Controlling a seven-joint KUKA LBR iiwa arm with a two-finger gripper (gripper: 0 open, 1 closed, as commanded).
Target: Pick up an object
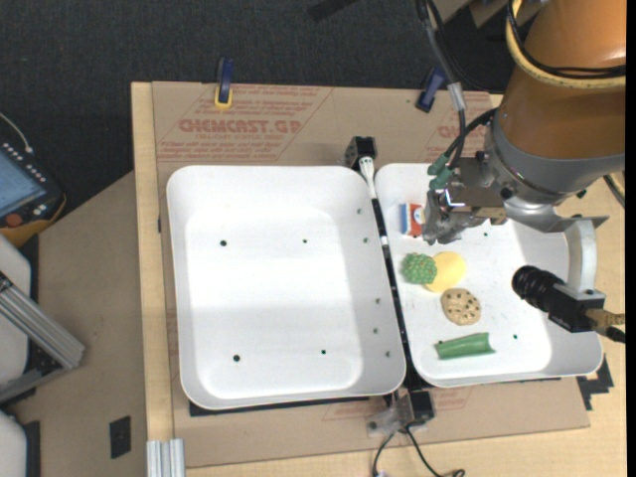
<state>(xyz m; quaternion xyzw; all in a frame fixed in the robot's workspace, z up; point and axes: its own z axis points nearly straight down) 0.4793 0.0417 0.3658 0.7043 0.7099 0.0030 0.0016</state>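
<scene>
My pincer (437, 229), apart or together I cannot tell, hovers beside the small red-and-blue item (412, 217), which I judge light and stiff, best gripped across its narrow sides.

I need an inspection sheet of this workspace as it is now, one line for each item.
Surface: brown board bears left bin and right bin, side by side.
Job's things: in the right bin, green bumpy toy against yellow toy, cookie, green block, packet, red and blue.
Clutter: nothing seen.
End effector: low over the right bin's far part, beside the packet.
Cables: black cable along the arm; thin cable at the board's near edge.
Surroundings: dark floor, blue clamps, screen at left.
</scene>
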